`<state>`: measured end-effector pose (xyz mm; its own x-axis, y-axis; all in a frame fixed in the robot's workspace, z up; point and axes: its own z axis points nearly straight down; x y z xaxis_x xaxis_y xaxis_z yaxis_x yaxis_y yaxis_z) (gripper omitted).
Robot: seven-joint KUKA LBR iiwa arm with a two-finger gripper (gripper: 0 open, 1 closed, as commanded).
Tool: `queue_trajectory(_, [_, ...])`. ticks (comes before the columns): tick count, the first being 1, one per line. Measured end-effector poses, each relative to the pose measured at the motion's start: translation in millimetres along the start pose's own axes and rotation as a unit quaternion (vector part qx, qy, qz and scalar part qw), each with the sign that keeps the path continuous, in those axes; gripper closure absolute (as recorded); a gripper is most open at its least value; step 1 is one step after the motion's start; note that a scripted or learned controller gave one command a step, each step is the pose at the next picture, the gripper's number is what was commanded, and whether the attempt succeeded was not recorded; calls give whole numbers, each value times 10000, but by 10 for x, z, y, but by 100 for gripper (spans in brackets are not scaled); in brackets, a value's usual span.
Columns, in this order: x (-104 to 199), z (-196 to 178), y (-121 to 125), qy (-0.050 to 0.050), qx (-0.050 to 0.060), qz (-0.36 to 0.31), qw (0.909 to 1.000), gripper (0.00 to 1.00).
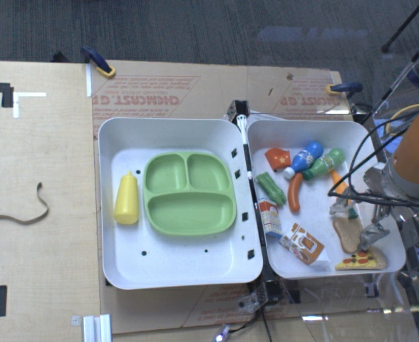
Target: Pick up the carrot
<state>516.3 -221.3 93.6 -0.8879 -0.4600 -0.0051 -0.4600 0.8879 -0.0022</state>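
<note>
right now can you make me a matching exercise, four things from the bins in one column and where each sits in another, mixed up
Things:
1. yellow bottle
2. green divided plate
3. carrot
4. pizza slice

Places:
A. middle of the left bin
B. right bin's near right corner
C. left bin, against the plate's left side
D. middle of the right bin, just right of a green vegetable

Pairs: 1-C, 2-A, 3-D, 4-B

We're looking down into a robotics lab: a pale wooden table [38, 262] carrying two shallow white plastic bins [110, 212] on taped-down brown cardboard sheeting [216, 91] held by blue-and-yellow clamps [99, 61]. Grey office carpet [195, 20] lies behind, loose black cables [370, 155] trail at the right, and the toy plastic food [295, 191] says test rig.
</note>
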Motion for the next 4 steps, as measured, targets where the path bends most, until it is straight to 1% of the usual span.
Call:
queue_trajectory(1, [-36, -115, -5, -43, 18, 11, 10000, 100])
queue_trajectory(2, [-236, 10, -37, -11, -7, -1599, 9871, 100])
queue_trajectory(3, [79, -733, 48, -9, -9, -2305, 9731, 100])
queue_trajectory(4, [-39, -19, 282, -9, -7, -5839, 8118, 100])
